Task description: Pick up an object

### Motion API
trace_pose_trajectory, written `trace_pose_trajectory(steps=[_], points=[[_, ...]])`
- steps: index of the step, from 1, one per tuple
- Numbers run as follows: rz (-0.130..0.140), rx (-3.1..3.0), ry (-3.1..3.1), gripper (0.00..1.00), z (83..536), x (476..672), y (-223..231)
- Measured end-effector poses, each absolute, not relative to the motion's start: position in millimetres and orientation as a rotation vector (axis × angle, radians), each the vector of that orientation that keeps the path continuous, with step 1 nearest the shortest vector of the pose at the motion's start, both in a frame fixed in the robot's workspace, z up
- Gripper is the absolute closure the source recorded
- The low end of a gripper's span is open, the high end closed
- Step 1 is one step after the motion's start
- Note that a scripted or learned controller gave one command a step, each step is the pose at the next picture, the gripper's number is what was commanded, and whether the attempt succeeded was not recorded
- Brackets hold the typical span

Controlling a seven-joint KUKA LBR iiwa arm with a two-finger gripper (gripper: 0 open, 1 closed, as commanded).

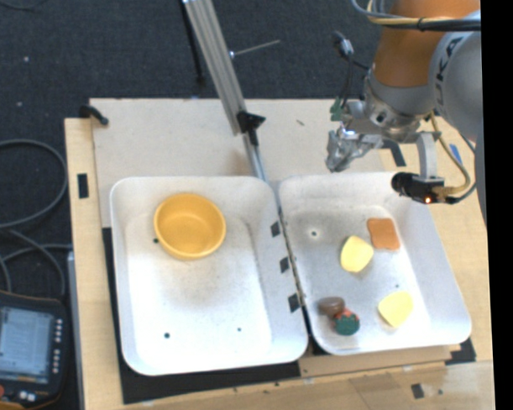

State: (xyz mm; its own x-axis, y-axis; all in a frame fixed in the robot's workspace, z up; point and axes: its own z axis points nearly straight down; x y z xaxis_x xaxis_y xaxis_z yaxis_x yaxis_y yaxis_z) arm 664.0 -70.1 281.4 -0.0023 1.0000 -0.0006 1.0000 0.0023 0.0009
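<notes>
Arm enters from the right, orange band above wrist. Gripper [337,158] hangs over the far rim of the right bin [426,236], near that bin's far-left corner, tips pointing down-left. Fingers read as close together w/ nothing between them; whether fully pressed shut or slightly apart cannot be told at this res.

Right bin contents, all lying on the bin floor, apart from the gripper:
- orange-brown block [383,233], nearer the camera and to the right of the gripper.
- pale yellow piece [356,254], just beside the block, on its left and a bit nearer the camera; almost straight below the gripper in the picture.
- second yellow piece [395,308], near the bin's front-right area, well apart from the gripper.
- brown lump [331,306] and a green/red item [347,323], touching or nearly so, at the front-left of the bin; farthest from the gripper.

Left bin [203,345] holds a yellow bowl [189,225], upright, in its far-left part.

Metal rail [222,75] slants down to the gap btwn the bins.
</notes>
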Motion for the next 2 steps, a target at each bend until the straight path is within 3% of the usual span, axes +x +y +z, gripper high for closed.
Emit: trace_pose_trajectory(steps=[2], points=[[-0.001,2.216,2.229,1.0,267.5,658.4,27.5]])
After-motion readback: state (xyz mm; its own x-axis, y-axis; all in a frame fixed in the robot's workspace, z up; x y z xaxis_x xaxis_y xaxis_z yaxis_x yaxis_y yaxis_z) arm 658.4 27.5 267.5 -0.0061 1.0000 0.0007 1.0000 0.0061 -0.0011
